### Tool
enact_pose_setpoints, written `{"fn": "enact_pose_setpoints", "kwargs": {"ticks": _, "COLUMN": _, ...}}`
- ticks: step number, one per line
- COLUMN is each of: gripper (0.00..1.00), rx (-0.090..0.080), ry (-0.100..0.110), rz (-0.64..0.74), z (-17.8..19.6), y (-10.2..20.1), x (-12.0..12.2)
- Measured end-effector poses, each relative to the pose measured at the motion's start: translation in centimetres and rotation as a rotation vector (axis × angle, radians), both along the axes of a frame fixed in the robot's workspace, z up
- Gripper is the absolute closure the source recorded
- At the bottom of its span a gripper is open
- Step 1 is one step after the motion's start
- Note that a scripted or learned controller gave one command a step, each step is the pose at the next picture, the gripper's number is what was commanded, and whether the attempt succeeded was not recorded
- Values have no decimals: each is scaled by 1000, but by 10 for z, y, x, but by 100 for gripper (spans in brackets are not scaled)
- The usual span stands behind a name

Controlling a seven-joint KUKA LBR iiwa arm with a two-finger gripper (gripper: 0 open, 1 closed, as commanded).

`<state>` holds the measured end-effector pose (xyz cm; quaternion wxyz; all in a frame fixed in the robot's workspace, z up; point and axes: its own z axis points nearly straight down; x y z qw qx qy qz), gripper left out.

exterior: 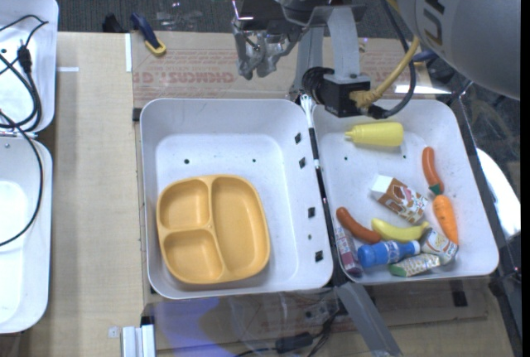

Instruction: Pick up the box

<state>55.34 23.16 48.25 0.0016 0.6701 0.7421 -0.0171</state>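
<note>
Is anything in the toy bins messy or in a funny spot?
A little. The box lies tilted in the right bin, with toys jumbled in that bin's near corner. The yellow tray sits slightly askew in the left bin.

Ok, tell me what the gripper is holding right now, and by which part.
Nothing is held. The gripper hangs above the bench behind the left bin, with nothing between its fingers. The box lies in the right bin, untouched.
</note>
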Motion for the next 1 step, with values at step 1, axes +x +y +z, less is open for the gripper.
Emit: {"fn": "enact_pose_setpoints", "kwargs": {"ticks": 1, "gripper": 100, "rx": -4, "ry": 3, "rz": 2, "z": 7, "y": 1, "x": 1}}
